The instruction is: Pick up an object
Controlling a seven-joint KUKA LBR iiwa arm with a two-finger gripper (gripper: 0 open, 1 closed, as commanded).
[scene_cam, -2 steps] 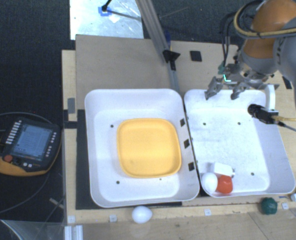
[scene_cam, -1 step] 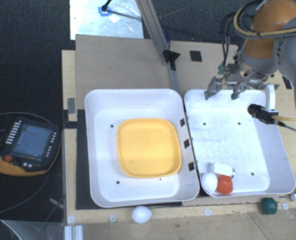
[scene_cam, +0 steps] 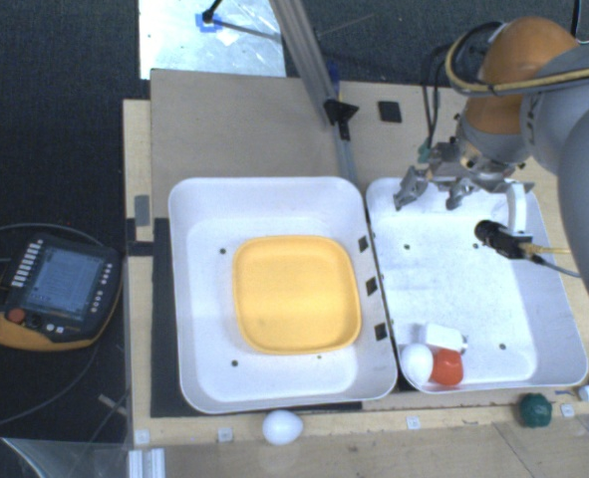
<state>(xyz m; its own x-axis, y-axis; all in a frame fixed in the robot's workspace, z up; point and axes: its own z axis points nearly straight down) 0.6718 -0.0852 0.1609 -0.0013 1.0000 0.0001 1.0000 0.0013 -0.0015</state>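
A: Where do we stand? We see the pincer (scene_cam: 429,195) hanging over the far edge of the right bin (scene_cam: 563,327), its two fingers spread apart with nothing between them.

B: Agreed. So what do we go for? The only loose things in that bin sit in its near left corner: a white egg-shaped object (scene_cam: 417,360), an orange-red ball-like piece (scene_cam: 447,368) touching it, and a small white block (scene_cam: 443,338) just behind them.

A: And the left bin (scene_cam: 189,297) carries the yellow square plate (scene_cam: 297,294), lying flat in the middle.

B: We judge the plate a poor choice (flat, wide, its rim low against the bin floor), since the fingers would have little to close on.

A: Then the cluster. We take the egg shape to be light, hard and smooth, so it may roll or squirt out if we pinch it off-centre. We would close across its narrow middle.

B: The trouble is crowding: the three pieces touch, and the bin wall is right beside them. A finger coming down may land on a neighbour.

A: The orange piece looks easier, being rounder, though we cannot tell its exact shape.

B: There is also a white egg (scene_cam: 282,426) on the counter (scene_cam: 224,118) outside the bins, near the front edge, well apart from the arm.
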